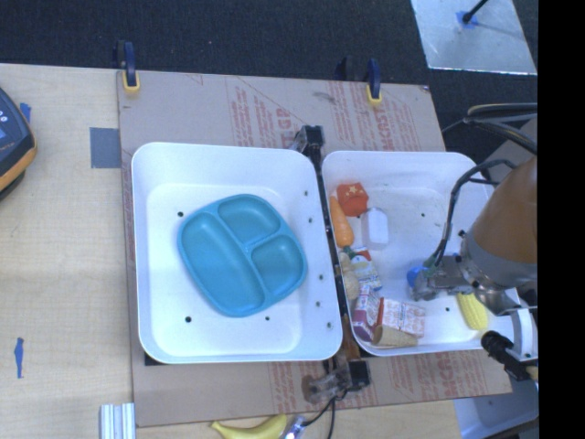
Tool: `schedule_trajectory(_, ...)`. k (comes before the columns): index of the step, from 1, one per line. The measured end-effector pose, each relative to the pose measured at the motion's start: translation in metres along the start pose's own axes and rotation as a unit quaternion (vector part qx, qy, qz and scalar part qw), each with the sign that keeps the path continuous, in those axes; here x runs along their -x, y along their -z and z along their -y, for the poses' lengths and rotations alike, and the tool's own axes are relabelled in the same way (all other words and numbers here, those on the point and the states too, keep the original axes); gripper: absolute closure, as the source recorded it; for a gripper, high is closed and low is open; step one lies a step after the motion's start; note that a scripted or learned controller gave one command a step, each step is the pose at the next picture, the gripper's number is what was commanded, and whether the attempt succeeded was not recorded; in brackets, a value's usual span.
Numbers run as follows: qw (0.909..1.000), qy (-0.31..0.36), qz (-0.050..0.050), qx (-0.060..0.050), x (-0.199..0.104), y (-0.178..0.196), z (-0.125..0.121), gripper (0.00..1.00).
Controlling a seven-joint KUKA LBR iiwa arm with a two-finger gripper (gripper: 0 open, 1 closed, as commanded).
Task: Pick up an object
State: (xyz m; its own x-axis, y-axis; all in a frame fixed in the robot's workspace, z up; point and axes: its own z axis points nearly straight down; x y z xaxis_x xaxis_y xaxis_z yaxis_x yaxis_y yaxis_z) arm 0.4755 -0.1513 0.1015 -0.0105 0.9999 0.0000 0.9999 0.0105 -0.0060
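Observation:
The right bin (402, 167) holds a cluster of small items along its left side: a red block (352, 197), an orange carrot-like piece (341, 224), a white piece (376, 228) and several printed packets (384, 316) near the front. A yellow item (473, 311) lies at the bin's front right. My gripper (422, 280) hangs low over the right bin's middle, just right of the packets, with a blue bit at its tip. The arm's orange band (512, 213) covers the bin's right side.
The left bin (155, 172) carries a blue divided plate (241, 253). A banana (249, 425) lies on the bench below the bins. Clamps (131, 67) pin the cardboard sheet at the back. A dark device (11, 140) sits at the far left.

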Motion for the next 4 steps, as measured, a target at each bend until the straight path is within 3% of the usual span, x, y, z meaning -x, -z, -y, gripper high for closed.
schedule_trajectory(1, 1.0000, -0.003, -0.001, 0.002, -0.065, 0.091, -0.084, 1.00)
schedule_trajectory(2, 1.0000, -0.003, 0.000, 0.002, -0.064, 0.091, -0.084, 0.00)
schedule_trajectory(3, 1.0000, -0.004, 0.000, 0.001, -0.003, 0.031, -0.128, 0.00)
schedule_trajectory(4, 1.0000, -0.003, 0.000, 0.000, 0.024, 0.002, -0.045, 0.00)
